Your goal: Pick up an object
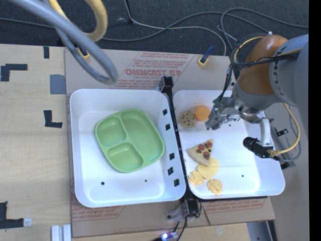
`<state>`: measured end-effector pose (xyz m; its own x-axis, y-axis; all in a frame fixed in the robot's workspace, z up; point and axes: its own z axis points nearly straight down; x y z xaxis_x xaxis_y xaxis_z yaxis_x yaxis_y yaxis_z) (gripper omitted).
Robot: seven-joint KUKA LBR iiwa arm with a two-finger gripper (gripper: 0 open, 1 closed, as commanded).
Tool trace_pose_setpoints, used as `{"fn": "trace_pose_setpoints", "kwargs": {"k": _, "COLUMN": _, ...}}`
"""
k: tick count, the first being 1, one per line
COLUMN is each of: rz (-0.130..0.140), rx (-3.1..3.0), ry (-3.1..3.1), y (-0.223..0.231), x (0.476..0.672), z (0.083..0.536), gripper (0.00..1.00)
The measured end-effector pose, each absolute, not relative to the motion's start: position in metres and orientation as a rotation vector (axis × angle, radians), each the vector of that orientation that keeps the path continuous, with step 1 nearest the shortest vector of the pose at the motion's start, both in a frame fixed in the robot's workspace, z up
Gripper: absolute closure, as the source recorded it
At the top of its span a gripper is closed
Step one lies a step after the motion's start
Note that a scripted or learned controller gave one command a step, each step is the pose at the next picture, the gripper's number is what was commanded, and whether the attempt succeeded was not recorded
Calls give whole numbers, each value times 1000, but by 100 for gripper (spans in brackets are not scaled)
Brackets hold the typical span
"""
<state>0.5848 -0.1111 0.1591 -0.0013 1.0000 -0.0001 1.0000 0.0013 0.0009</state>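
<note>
Pizza (202,152) lies mid-right bin (251,177), tip pointing upper right; cookie (187,118) and orange (201,112) above, beside the tool (214,120), whose grip I cannot tell.

Green three-compartment tray (129,140) lying in the left bin (80,134), near its middle. Cardboard sheet (150,70) under both bins; black cables (165,29) beyond the surface's far edge.

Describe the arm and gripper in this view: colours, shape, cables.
The arm is bulky and rounded, grey, with a glossy orange band above the wrist. Yellow and dark cables loop around the wrist, and a small black fitting sits on its side. The gripper is a compact grey metal unit, much slimmer than the arm.
</note>
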Motion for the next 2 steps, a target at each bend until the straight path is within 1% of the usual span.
{"fn": "trace_pose_setpoints", "kwargs": {"k": 1, "rz": 3, "rx": 2219, "ry": 2221, "y": -111, "x": 586, "z": 211, "gripper": 100}}
{"fn": "trace_pose_setpoints", "kwargs": {"k": 2, "rz": -2, "rx": 2219, "ry": 2226, "y": -69, "x": 569, "z": 206, "gripper": 100}}
